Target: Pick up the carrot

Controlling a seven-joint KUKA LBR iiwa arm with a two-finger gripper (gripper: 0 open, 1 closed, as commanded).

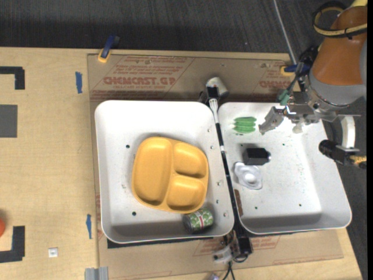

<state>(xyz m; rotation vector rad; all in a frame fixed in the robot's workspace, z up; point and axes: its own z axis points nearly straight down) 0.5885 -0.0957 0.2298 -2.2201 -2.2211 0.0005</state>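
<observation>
- Over the right bin (303,179), the gripper (273,120) hung beside a green thing (245,125); open or closed, I could not tell;
- an orange blob (2,227), perhaps the carrot, lay at the bench's (46,156) left edge.

Light tan wooden bench (46,174), black square markings along left edge (13,78), few blue tape strips (78,81). Brown cardboard sheet with red print (145,74) laid flat on top, blue-yellow clamp (107,49) pinching its far corner. Dark grey carpet floor (175,10) beyond. Lighting pretty even, soft shadows.
</observation>
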